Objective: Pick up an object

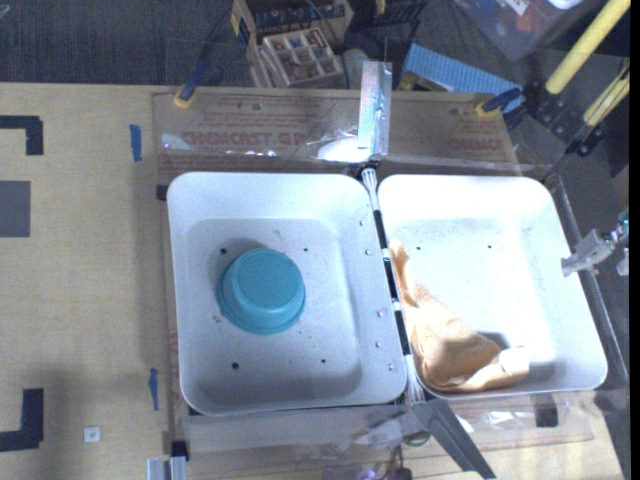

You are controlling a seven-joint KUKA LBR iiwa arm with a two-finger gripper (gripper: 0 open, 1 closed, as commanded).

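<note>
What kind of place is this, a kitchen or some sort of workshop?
Probably a robotics lab or workshop: two white bins fixed to a bench, a teal bowl and tan cloth as test objects, clutter behind.

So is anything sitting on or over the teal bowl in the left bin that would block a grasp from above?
Nothing visible does. The teal bowl sits upside down, alone on the left bin floor. The tan cloth lies apart in the right bin, past the divider.

probably a lab, taped bench (70,268), white bins (190,203)
</note>
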